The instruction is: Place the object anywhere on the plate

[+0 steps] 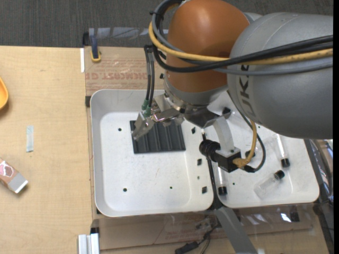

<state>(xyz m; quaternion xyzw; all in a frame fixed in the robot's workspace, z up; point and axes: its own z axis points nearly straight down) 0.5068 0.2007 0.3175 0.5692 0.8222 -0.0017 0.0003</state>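
So, two shallow white plastic bins are sat side by side on the light wooden tabletop (47,89), and most of the upper right is taken up by the grey arm (286,62) with its rounded orange band (204,41).

The left white bin (98,157) has one thing in it: a flat black ribbed rectangular plate (164,139), lying flat on the bin floor towards 12 o'clock from the bin's middle. The rest of that floor is plain white with a few small dark dots.

The metal gripper (142,125) is parked low at the plate's 9 o'clock edge, right on its top-left corner. It's seen from above and partly hidden under the wrist, so whether it's wide or narrow can't be told, and whether anything is held in it can't be made out either.

The right white bin (302,189) is half covered by the arm. Towards 5 o'clock on its floor a small clear plastic piece (265,187) is lying loose, well apart from the plate, with a little black knob-like part (279,174) just beside it at 1 o'clock. Which of these counts as the task object can't be told for certain.

Outside the bins, at 9 o'clock on the tabletop, a small grey strip (29,139) is seen, and a red-and-white wrapped packet (11,176) lies at 8 o'clock near the edge.
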